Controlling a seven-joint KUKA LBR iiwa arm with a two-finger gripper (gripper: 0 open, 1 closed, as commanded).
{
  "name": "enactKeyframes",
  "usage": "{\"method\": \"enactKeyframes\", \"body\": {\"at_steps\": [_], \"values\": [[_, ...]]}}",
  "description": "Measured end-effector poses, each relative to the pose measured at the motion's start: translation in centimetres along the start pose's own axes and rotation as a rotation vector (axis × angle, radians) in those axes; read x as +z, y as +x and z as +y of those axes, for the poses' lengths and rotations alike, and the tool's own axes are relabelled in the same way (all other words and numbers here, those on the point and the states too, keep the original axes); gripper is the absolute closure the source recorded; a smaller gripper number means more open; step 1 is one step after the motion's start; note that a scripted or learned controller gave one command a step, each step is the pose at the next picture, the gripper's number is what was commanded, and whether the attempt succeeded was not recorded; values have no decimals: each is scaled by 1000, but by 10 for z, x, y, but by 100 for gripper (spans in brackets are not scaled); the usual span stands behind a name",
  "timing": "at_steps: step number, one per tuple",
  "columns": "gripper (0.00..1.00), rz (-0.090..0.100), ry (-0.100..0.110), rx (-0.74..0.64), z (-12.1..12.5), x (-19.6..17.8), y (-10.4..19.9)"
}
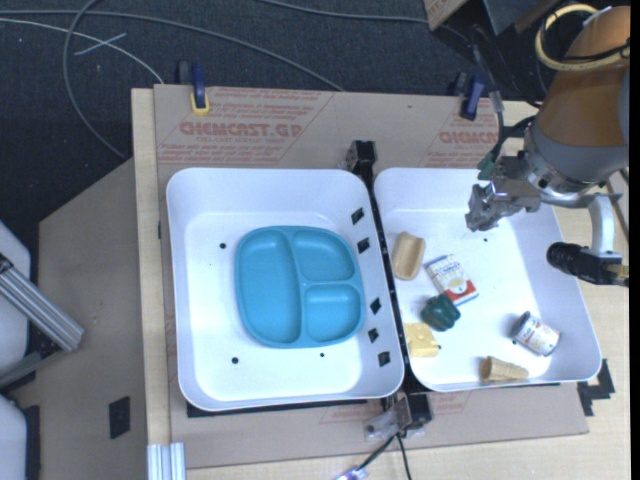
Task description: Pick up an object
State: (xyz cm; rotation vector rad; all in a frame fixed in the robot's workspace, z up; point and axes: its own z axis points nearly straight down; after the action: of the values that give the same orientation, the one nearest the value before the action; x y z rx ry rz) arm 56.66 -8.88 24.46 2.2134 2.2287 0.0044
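The gripper [487,211] hovers over the right bin's [560,298] far edge; whether it is spread or pressed together, I cannot tell. Below it in that bin lie a tan block [407,255], long axis running far to near, a small packet [449,276], a green object [439,313], a yellow piece [421,341], a can [536,334] and a wedge [503,370]. The left bin [200,298] holds a blue divided plate [298,285].

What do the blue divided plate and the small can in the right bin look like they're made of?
The blue divided plate looks like moulded plastic: one even matte colour, soft rounded dividers. The small can seems metal with a paper label, judging by its shiny grey end; too small to be sure.
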Motion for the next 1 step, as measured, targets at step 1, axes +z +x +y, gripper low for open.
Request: {"method": "enactKeyframes", "body": {"at_steps": [1], "values": [[100,2,5,0,4,9,57]]}}
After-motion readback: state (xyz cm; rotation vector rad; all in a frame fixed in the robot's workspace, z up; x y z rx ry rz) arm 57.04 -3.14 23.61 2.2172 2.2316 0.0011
